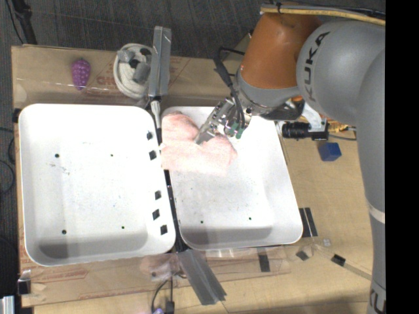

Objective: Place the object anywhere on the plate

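The gripper [211, 135] hangs over the far left part of the right bin [275, 201], its tip at the pale pink plate [196, 150] that lies there. Whether the jaws are released or clenched I cannot tell, and I see no object between them. The plate looks thin, light and stiff, probably slippery; its rim seems the best place for a grip. On the far left of the table lies a small purple object [80, 72], likely light and a little soft.
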